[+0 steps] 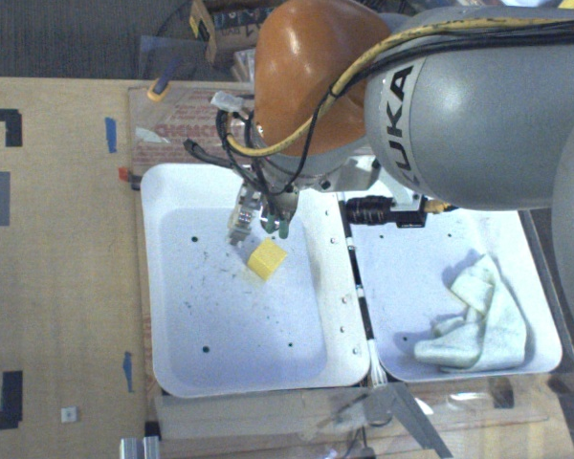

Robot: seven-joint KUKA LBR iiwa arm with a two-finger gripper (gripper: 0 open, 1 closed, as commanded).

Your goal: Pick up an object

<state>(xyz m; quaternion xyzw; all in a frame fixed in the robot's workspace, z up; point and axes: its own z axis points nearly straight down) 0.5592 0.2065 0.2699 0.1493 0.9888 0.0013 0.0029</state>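
The hand (259, 224) hangs spread apart, grasping nothing, just above the yellow block (266, 259) in the left bin (172, 371).

1. 2 bins sit side by side on the surface (57, 285): the left bin (172, 371) and the right bin (545, 352).
2. A block (266, 259) lies in the left bin, toward its far right part.
3. The gripper (260, 222) hangs just behind the block.
4. A cloth (474, 328) lies in the right bin, well right of the block.

The bins (316, 352) look smooth white plastic. The bench (57, 256) is pale matt wood. The rag (478, 333) is soft cloth
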